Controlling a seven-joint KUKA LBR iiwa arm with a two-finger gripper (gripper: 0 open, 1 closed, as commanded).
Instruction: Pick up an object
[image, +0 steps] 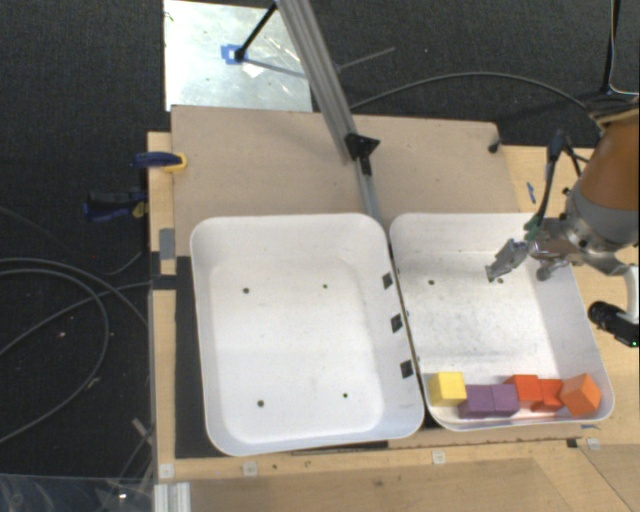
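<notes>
Along the near wall of the right-hand bin (470, 300), four blocks lie in a row: a yellow block (447, 387) at the left end, then a purple block (490, 400), a red block (536, 391) and an orange block (582, 394) in the near right corner. The purple, red and orange ones look to be touching one another, though the view is too coarse there to be sure of the gaps. The yellow one has the most free floor on its left side.

The gripper (520, 258) hangs over the far half of the same bin, on the right side, with nothing between its fingers. One finger juts out toward the bin's middle; whether the fingers stand apart or together I cannot tell from this slant.

What matters for the next move is direction: every block lies toward the viewer from the gripper, well apart from it, with bare bin floor between. The row's long axis runs left to right along the wall, so the red block sits most nearly straight ahead of the tool. The left-hand bin (290, 330) plays no part.
</notes>
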